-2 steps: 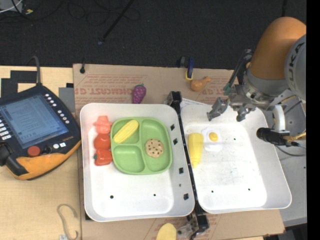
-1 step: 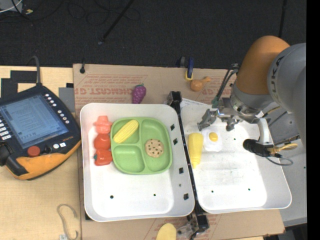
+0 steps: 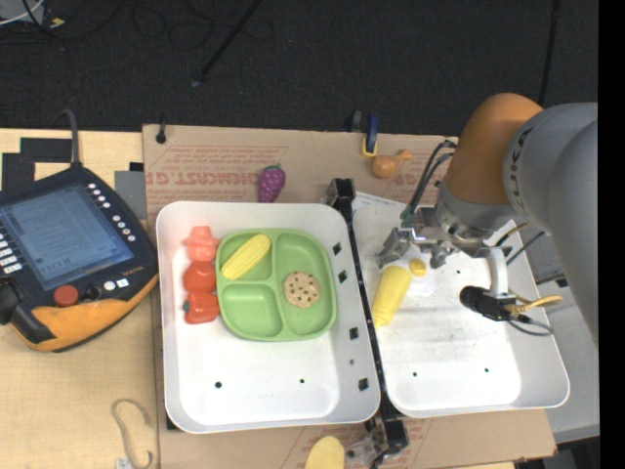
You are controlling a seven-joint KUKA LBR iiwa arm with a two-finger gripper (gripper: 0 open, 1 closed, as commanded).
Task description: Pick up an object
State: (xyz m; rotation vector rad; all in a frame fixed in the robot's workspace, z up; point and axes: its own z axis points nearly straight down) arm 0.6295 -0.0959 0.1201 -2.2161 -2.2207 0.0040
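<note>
Green divided plate (image 3: 256, 313) holds yellow corn (image 3: 244, 255), tan speckled cookie (image 3: 301, 288); red-orange bottle (image 3: 199, 276) beside it; yellow bottle (image 3: 391, 293) in white bin (image 3: 488, 384).

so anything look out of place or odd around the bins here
A few things lie outside the bins: a purple toy and an orange one on the cardboard behind them, and a yellow piece at the front edge. Inside, the yellow bottle lies on its side in the right bin, beside the gripper.

My grey arm (image 3: 562, 193) is cut off by the right edge. My own wrist hides my two-finger gripper (image 3: 418, 252), and a rounded yellow object (image 3: 324, 452) is clipped by the bottom edge.
</note>
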